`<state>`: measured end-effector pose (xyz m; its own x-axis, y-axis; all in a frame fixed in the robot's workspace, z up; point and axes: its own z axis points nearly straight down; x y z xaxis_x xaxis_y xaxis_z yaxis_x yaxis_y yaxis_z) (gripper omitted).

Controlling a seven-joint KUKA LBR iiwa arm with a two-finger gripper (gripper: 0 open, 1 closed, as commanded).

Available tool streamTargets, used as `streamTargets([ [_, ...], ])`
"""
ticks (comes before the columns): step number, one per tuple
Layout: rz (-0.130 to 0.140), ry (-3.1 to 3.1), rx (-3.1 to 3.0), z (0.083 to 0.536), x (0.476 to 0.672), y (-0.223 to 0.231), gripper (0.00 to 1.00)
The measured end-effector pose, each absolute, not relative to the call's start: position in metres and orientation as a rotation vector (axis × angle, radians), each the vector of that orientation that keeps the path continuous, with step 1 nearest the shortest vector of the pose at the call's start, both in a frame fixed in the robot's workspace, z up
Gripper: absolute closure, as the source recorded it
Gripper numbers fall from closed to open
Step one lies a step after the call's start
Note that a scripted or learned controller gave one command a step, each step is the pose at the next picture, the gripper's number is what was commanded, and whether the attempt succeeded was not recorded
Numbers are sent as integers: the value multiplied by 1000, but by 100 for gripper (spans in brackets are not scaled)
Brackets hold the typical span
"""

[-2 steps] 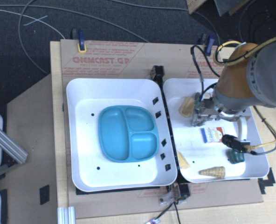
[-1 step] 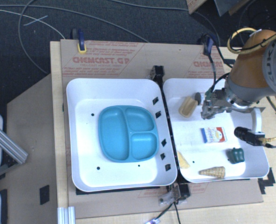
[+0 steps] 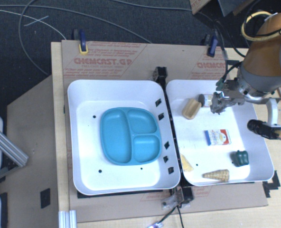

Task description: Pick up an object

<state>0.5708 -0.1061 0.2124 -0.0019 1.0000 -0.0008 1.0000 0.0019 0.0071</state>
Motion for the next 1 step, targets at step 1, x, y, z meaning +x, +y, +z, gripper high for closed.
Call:
streamTargets([
  [1, 5, 2221, 2218, 236, 572, -106, 100],
])
